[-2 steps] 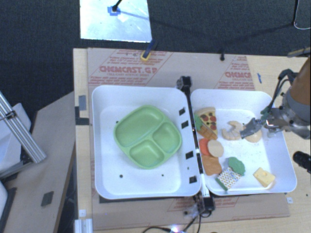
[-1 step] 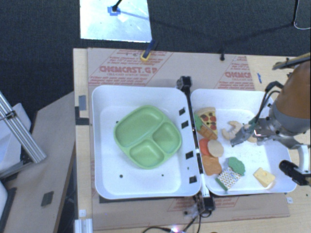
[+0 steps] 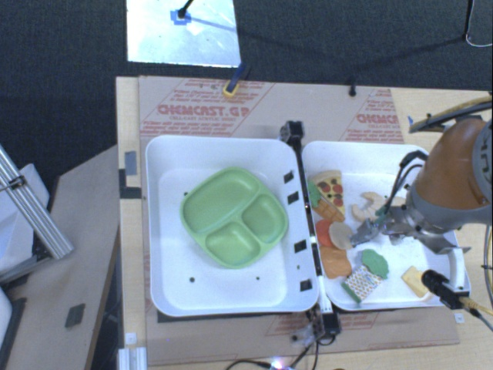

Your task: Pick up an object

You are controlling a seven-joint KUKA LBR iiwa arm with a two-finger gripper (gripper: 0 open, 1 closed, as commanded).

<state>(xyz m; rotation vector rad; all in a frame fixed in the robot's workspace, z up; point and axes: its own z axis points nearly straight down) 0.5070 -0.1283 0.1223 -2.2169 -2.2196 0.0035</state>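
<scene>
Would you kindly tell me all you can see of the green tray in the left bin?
The green tray is pale green, looks like smooth plastic, and has rounded corners and three compartments: one long, two smaller. It lies flat, turned at a slant, near the middle of the left bin. Nothing lies in it, and only the bin floor touches it.

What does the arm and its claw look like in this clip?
The arm is bulky and rounded, with an orange band over a grey wrist section. A black cable loops along its left side. The claw is small, grey and metallic.
</scene>
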